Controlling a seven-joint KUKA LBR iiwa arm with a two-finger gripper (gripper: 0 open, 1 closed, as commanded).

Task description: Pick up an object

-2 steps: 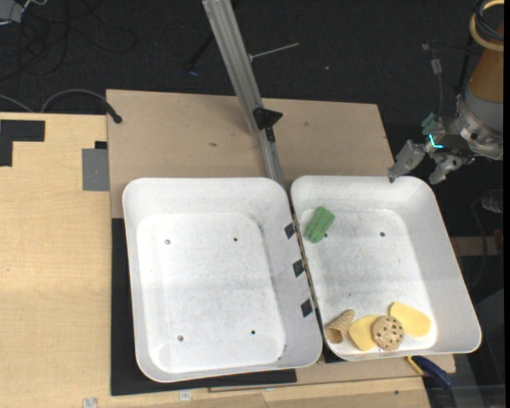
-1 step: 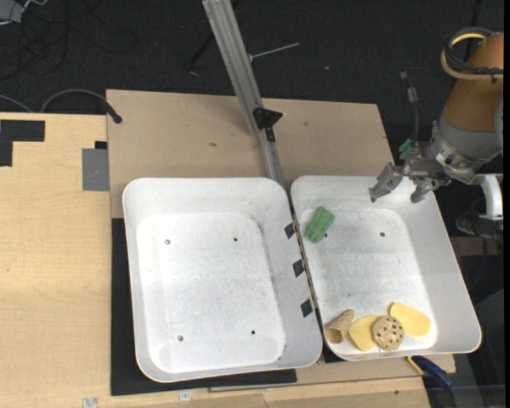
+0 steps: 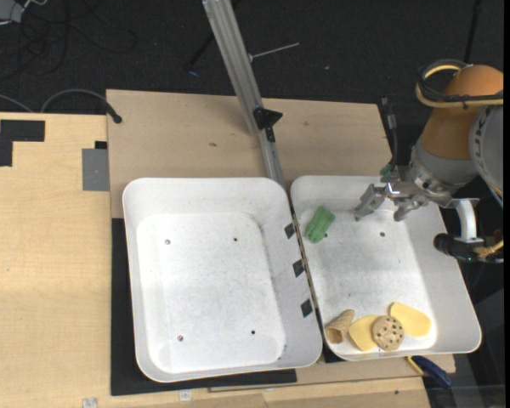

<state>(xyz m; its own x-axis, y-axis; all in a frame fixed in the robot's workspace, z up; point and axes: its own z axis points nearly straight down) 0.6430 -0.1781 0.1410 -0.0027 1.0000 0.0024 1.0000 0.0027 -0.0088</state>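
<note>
Camera view: my gripper (image 3: pixel 381 207) hangs over the far edge of the right bin (image 3: pixel 442 266), fingers spread, nothing between them. Arm comes in from the right, orange band above the wrist.

Right bin contents:
- green object (image 3: pixel 320 224) near the far left corner, just beside the divider edge, apart from my fingers
- tan cone-shaped piece (image 3: pixel 340 322) at the near left corner
- yellow round piece (image 3: pixel 363 332) just beside it
- brown perforated disc (image 3: pixel 388 333) touching or overlapping the yellow round piece
- second yellow piece (image 3: pixel 410 319) next to the disc, along the near edge

Left bin (image 3: pixel 208 274) sits just beside the right bin, rims touching along the middle. Aluminium rail (image 3: pixel 238 70) slants up from the far edge between the bins.
</note>
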